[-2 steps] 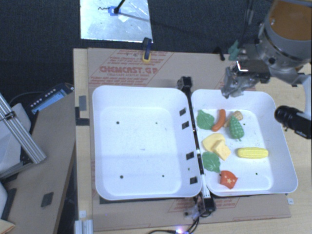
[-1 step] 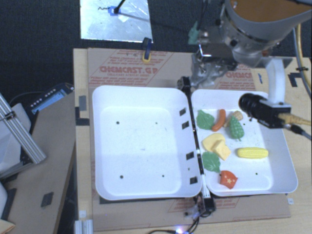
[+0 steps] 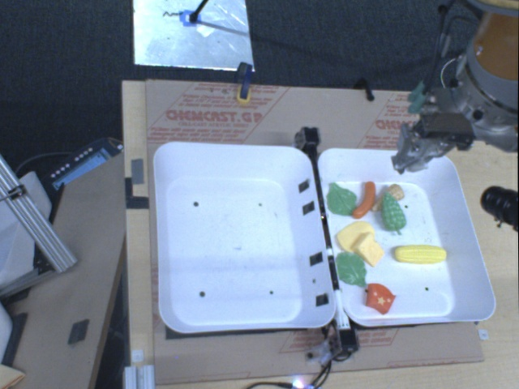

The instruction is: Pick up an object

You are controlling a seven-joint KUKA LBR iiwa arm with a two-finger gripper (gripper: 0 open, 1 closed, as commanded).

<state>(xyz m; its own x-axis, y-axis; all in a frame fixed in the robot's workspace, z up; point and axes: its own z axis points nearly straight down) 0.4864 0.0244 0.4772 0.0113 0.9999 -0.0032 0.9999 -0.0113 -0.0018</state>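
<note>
The right bin (image 3: 466, 217) holds several toy foods: a green leafy piece (image 3: 341, 199), an orange-red sausage (image 3: 365, 199), a green pickle-like piece (image 3: 393, 214) with a small tan bit (image 3: 395, 191) at its top, a yellow cheese wedge (image 3: 362, 242), a yellow corn cob (image 3: 419, 254), a second green leaf (image 3: 352, 268) and a red piece with a star (image 3: 379, 297). My gripper (image 3: 408, 160) hangs above the bin's far rim, up and right of the sausage, with nothing seen between its fingers.
The left bin (image 3: 235, 233) lies beside the right one, joined by a black hinge strip (image 3: 320, 217). Both rest on a cardboard sheet (image 3: 211, 112). A shiny foil sheet (image 3: 191, 23) lies at the back. A grey rail (image 3: 32, 225) stands at the left.
</note>
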